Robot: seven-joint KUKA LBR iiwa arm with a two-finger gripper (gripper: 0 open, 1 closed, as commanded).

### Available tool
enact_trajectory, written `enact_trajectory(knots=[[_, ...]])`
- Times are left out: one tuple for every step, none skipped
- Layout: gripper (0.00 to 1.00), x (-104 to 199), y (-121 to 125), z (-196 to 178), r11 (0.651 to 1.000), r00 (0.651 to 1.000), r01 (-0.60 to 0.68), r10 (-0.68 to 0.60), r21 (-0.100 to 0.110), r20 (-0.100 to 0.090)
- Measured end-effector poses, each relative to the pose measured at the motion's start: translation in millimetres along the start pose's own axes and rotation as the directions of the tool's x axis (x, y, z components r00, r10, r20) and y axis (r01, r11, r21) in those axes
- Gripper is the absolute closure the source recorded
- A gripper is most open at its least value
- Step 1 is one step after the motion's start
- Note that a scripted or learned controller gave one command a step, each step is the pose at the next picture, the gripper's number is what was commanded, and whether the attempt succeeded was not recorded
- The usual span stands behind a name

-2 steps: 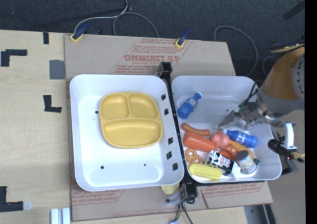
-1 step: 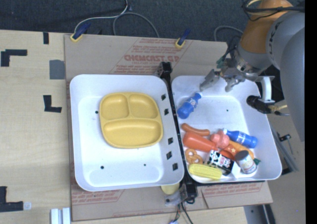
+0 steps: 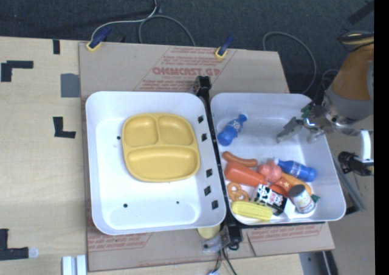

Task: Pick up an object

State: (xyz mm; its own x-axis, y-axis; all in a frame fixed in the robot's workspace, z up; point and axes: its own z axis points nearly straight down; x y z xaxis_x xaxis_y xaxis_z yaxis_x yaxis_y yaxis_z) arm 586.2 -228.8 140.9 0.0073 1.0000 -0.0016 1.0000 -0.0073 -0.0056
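White bins are sitting side by side below you: the left bin [image 3: 97, 146] is carrying a yellow divided plate [image 3: 161, 147], and the right bin [image 3: 267, 106] is holding toys heaped at its near end, a blue bottle [image 3: 231, 130] lying apart from them. Your gripper [image 3: 298, 129] is hovering over that bin's far right part, fingers spread, pinching nothing.

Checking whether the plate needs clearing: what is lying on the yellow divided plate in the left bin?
The yellow divided plastic plate shows three bare compartments, with no object resting on it. Whatever lies beneath it, against the white left bin, is covered.
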Motion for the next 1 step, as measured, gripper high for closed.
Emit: enact_trajectory(knots=[[0.0,57.9,85.7,57.9,1.0,1.0,0.015,-0.015,-0.01,-0.001]])
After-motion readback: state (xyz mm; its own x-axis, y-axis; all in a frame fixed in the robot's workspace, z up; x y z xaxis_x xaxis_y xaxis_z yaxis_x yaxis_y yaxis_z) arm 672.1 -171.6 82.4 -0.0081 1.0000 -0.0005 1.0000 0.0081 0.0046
